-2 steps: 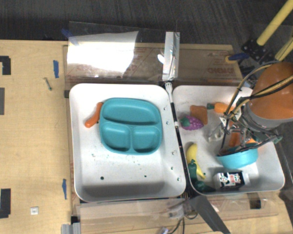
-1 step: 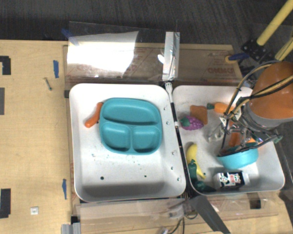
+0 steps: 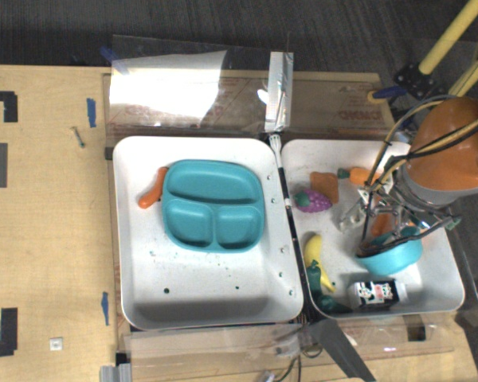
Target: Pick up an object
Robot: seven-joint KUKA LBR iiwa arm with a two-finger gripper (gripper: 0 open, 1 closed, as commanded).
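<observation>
Objects for picking lie loose in the right bin, where my gripper hangs low over a teal bowl; whether my claw is spread or pinching anything I cannot tell, since wrist and cables hide it. I judge the bowl my nearest target. Counting: one bowl, one yellow banana near the divider, one purple toy, one orange block, one small carton. The left bin holds one teal divided tray and one orange sausage-shaped piece touching its left edge.

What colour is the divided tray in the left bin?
Teal, seen clearly in the camera view: the divided tray.
</observation>
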